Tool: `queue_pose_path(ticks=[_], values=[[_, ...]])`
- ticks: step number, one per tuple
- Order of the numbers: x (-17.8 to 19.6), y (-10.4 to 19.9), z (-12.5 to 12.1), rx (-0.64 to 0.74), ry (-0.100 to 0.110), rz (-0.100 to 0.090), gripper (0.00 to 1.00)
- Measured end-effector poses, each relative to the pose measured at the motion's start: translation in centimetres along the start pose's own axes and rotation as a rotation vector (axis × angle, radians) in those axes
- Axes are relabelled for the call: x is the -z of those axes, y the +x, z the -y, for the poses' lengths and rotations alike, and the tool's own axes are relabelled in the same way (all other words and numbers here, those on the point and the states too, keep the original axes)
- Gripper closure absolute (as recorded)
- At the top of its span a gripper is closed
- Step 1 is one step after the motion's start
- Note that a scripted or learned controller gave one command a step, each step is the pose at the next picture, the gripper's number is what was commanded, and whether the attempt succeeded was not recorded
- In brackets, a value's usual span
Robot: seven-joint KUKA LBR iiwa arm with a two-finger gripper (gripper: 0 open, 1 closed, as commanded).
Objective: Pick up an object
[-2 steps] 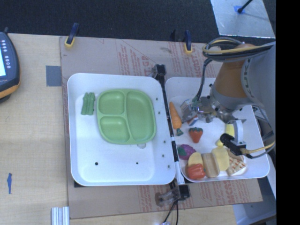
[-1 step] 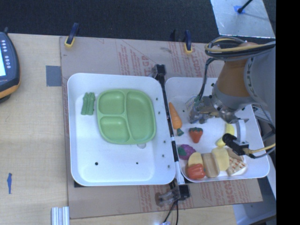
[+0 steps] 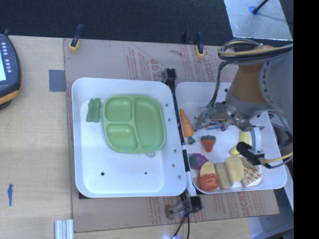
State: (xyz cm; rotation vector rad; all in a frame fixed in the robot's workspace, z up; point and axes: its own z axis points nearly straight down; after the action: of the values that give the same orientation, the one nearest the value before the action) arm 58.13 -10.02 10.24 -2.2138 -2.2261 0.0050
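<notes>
The gripper (image 3: 212, 119) hangs low over the right bin (image 3: 279, 183), in the right half of the frame, just above the strawberry (image 3: 208, 142) and beside the carrot (image 3: 186, 124). Whether its fingers are released or clenched I cannot tell. For a clean pick, it should centre over one piece, probably the strawberry, and descend straight, keeping clear of the carrot and the bin's wall.
</notes>
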Motion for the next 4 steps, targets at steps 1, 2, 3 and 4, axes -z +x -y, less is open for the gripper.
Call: queue_pose_path(ticks=[1,2,3,4], values=[[-1.0,-2.2,-7.9,0.001,-0.008,0.001,0.00],[9.7,2.9,-2.2,0.003,-0.008,-0.003,0.00],[8.6,-0.9,0.9,-0.006,0.003,0.000,0.00],[-0.6,0.6,2.5,-0.002,0.007,-0.001,0.00]])
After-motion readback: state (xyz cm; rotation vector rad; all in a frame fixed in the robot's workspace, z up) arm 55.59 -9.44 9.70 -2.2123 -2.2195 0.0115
